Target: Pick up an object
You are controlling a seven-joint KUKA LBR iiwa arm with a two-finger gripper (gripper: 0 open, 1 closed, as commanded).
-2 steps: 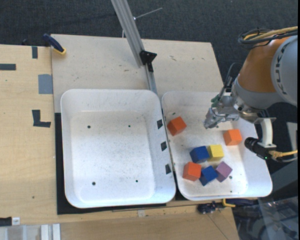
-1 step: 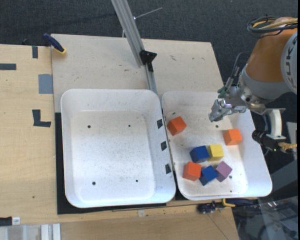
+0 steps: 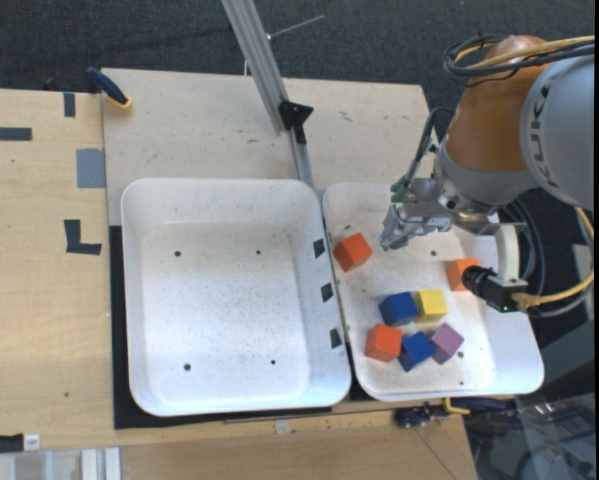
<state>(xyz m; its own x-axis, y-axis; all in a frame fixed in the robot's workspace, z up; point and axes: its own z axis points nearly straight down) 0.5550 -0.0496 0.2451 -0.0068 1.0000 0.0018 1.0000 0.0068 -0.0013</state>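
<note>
Gripper [image 3: 397, 230] hangs just beside orange cube [image 3: 352, 251] in right bin [image 3: 519, 368]; can't tell jaw state. I'd center over cube, drop straight.

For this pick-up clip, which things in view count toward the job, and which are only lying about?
Belongs to the job:
- hand
- right bin
- orange block near the hand
- orange block by the arm
- clustered blocks: blue, yellow, orange, second blue, purple

Lying about:
- left bin
- blue and yellow clamp
- metal rail
</note>
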